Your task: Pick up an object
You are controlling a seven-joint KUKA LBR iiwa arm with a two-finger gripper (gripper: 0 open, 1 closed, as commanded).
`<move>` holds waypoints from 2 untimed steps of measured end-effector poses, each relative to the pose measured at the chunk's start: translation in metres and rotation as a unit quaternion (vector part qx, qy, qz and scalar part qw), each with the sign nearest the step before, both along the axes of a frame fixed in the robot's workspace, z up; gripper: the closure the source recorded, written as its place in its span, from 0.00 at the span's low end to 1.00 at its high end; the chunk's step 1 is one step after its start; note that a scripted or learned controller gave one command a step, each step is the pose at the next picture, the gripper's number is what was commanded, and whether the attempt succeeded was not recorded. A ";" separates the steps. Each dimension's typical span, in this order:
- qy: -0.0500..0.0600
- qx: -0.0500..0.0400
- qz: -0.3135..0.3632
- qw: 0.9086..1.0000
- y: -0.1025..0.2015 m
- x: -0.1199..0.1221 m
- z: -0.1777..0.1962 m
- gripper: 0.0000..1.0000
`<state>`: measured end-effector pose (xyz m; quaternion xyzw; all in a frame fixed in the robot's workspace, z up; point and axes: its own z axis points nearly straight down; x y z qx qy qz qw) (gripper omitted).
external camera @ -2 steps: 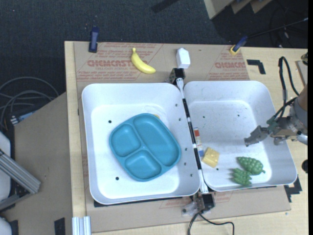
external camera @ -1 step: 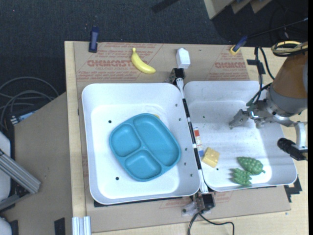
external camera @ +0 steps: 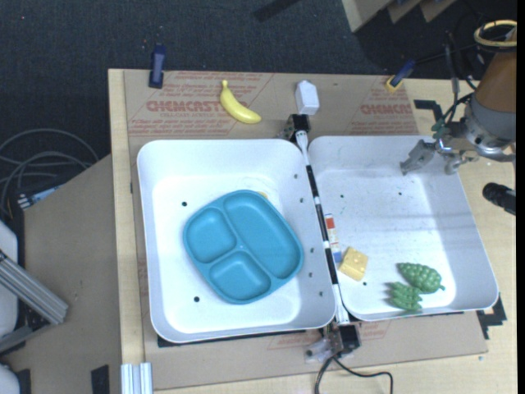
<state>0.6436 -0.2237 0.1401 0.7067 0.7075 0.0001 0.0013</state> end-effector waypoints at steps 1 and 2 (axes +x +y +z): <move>0.001 0.001 -0.001 1.000 0.016 -0.087 -0.022 0.00; 0.000 0.001 0.000 1.000 0.037 -0.017 0.009 0.00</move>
